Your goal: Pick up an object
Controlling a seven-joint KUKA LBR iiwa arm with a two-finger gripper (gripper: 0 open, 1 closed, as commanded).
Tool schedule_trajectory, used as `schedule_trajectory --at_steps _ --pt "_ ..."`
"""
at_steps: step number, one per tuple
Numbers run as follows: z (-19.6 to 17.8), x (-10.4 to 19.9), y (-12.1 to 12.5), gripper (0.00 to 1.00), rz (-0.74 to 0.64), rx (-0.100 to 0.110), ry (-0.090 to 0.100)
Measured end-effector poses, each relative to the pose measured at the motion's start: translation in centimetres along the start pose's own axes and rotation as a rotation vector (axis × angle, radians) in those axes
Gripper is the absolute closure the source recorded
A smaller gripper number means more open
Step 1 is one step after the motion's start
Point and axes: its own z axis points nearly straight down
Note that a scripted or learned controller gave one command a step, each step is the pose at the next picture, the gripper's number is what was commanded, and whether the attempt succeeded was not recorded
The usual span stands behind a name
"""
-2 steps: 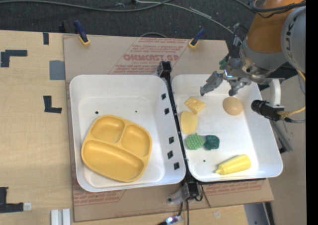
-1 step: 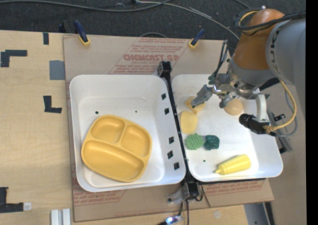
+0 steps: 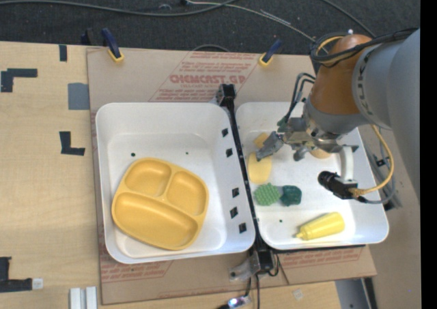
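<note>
My gripper (image 3: 284,150) hangs over the right bin (image 3: 362,232), near its back left part. Its two dark fingers (image 3: 269,146) stand apart, and I see only the white bin floor between them. A pale yellow object (image 3: 259,168) lies just below the left finger, by the divider between the bins. In front of it sit a light green bumpy piece (image 3: 267,195) and, touching that, a dark green piece (image 3: 291,196). A yellow corn-like object (image 3: 321,226) lies near the front edge. The arm partly hides a small pale item (image 3: 319,151).
The left bin (image 3: 109,130) holds a yellow divided plate (image 3: 160,202). A black fitting with a yellow cable (image 3: 336,183) hangs from the wrist over the right bin. Clamps (image 3: 113,47) hold the cardboard at the back.
</note>
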Motion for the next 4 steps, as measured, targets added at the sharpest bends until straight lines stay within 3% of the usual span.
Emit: schedule_trajectory --at_steps 1,2,4 --pt "5.3 0.1 -0.1 0.0 0.0 -0.001 0.0" --pt "4.1 0.2 0.0 1.0 -0.002 -0.004 0.001" --pt "-6.6 -1.0 0.3 1.0 0.001 -0.009 0.0"
